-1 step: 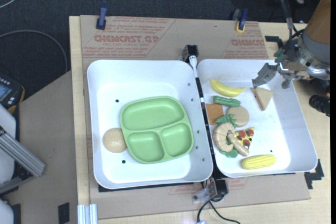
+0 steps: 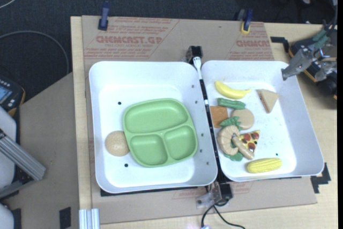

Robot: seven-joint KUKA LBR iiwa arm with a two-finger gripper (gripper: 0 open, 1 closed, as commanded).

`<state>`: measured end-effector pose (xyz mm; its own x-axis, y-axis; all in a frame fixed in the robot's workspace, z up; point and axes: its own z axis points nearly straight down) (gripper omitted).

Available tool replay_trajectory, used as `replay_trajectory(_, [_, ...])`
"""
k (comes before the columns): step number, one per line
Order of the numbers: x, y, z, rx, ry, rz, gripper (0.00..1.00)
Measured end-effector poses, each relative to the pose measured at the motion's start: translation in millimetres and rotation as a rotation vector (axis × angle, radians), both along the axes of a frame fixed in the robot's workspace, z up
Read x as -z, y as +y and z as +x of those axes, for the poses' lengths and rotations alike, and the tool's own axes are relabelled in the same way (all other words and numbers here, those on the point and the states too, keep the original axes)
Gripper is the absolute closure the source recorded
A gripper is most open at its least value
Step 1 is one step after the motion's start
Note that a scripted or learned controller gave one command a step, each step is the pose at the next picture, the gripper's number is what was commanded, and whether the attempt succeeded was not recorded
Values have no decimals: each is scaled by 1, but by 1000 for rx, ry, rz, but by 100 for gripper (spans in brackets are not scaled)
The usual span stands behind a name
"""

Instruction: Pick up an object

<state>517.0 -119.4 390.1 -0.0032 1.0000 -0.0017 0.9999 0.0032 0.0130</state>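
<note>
1. The table (image 2: 53, 115) carried two shallow white bins side by side, resting on a brown board printed with red lettering and held by a blue clamp (image 2: 103, 16) and a second clamp (image 2: 246, 21) at its far edge.
2. The left bin (image 2: 102, 78) held a green divided tray (image 2: 159, 131) with three compartments, lying flat near the bin's middle.
3. A round tan bun (image 2: 116, 143) lay in the left bin, touching the tray's left edge.
4. The right bin (image 2: 300, 115) held a cluster of toy food.
5. A yellow banana (image 2: 231, 90) lay toward the far side of the right bin, with a green bean pod (image 2: 231, 103) just beside it on the near side.
6. A tan bread wedge (image 2: 267, 99) lay to the right of the banana, apart from it.
7. An orange-brown square piece (image 2: 218, 115) and a round tan cookie (image 2: 244, 118) sat near the bin's middle.
8. A pizza slice (image 2: 248, 140) lay beside a pale, lumpy piece (image 2: 228, 142), the two touching.
9. A yellow corn cob (image 2: 263, 165) lay near the front edge of the right bin.
10. The hand (image 2: 293, 69) hung over the far right corner of the right bin, well apart from the food; whether it was apart or together could not be told, and nothing showed in it.
</note>
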Motion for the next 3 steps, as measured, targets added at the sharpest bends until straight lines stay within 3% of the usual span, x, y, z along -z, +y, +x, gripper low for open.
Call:
replay_trajectory(1, [-156,14,-21,0,-10,-2,0])
replay_trajectory(2, [-156,14,-20,3,6,-1,100])
replay_trajectory(3, [-31,-47,-40,11,25,3,100])
